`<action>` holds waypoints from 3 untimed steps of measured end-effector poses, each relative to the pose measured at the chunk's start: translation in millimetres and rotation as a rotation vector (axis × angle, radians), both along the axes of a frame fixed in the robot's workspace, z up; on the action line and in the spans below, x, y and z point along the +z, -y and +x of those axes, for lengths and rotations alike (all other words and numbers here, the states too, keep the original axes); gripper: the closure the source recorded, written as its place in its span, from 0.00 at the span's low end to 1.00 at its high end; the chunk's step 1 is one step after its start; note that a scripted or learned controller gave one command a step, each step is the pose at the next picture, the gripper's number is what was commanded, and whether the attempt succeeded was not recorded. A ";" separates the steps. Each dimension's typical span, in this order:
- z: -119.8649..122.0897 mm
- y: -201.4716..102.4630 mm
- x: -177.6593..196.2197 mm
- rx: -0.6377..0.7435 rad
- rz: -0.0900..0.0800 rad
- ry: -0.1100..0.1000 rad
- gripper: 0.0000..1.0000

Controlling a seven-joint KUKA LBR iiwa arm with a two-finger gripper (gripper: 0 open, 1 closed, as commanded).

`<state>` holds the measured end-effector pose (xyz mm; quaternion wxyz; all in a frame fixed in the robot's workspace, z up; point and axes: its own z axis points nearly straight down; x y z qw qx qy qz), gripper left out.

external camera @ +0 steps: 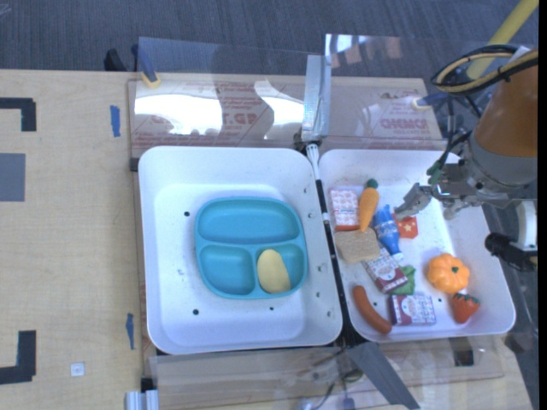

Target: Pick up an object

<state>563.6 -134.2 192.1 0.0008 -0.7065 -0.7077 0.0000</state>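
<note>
Camera view: gripper [425, 196] hangs at three o'clock above the right bin [500, 314], fingers spread open, holding nothing.

Blue divided tray [248, 229] in left bin [162, 254]; blue tape [114, 120] on bench [60, 229].

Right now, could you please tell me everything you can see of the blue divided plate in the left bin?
The light blue plastic divided plate is a rounded rectangle with three compartments: one long section across the far side and two smaller ones on the near side. It looks smooth, slightly glossy and intact. It lies flat, right way up, roughly in the middle of the shallow white left bin, resting on that bin's floor. A yellow oval lemon-like object sits in its near right compartment; the other two compartments hold nothing.
</note>
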 end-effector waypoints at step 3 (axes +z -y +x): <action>66.1 -12.2 25.0 0.076 -0.002 0.017 1.00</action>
